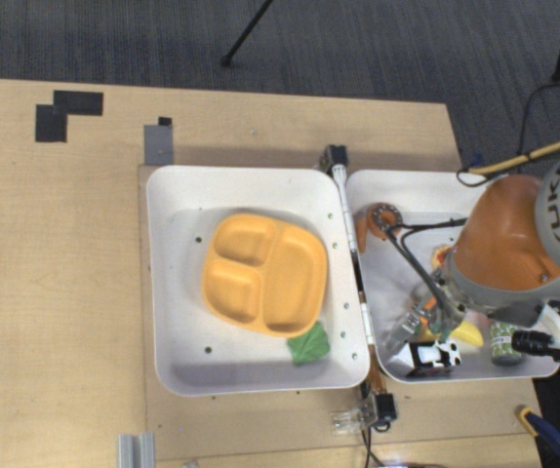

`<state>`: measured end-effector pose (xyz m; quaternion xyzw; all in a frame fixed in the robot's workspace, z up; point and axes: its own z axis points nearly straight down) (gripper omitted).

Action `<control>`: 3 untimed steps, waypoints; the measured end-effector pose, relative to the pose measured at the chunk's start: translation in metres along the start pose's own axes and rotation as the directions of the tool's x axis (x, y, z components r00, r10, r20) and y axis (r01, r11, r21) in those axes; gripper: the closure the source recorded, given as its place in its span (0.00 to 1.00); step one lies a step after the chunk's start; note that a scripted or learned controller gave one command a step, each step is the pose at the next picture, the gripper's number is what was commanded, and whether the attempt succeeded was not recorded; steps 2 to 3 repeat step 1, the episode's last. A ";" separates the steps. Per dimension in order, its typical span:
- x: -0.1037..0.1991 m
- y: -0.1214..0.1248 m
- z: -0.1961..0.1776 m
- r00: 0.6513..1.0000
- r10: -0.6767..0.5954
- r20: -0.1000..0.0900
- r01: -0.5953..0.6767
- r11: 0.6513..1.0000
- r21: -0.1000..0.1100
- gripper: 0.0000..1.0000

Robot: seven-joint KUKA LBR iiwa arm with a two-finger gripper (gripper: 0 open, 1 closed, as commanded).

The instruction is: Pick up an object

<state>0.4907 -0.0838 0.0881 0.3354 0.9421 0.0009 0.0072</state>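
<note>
**Entry: two-bin picking station, arm low over the right bin**

Table [56, 291]: pale wood, carrying two shallow white bins side by side.

Left bin [178, 359]: held an orange divided tray [263, 273], three compartments, lying flat near the centre; a small green piece [309, 344] lay just beside the tray's near corner, touching or almost touching it.

Right bin [397, 188]: held a cluster of small items at its near edge; a yellow item [467, 335], a black-and-white item [434, 357], a greenish item [503, 343]; a small orange-brown item [381, 218] sat apart near the far left corner.

Arm [500, 247]: grey with orange band, reaching in from the right, bent down over the cluster.

End effector [426, 322]: low among the near-edge items; whether it was open or closed could not be told, and nothing could be seen held in it.

Handling, as judged: the cluster items looked small and light, probably rigid plastic or packaged goods; crowding against the bin wall would leave little room to close around any one of them; the yellow item, at the cluster's upper side, seemed the most accessible, best taken across its narrow width; the green piece looked soft and flat, likely hard to lift from the bin floor; the tray looked stiff and smooth, too broad except at a rim.
</note>
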 end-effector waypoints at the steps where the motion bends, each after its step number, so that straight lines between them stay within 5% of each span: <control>1: 0.000 0.000 0.000 1.000 0.001 0.000 -0.001 1.000 0.000 0.00; 3: 0.000 0.000 0.000 1.000 0.001 0.000 -0.001 1.000 0.000 0.00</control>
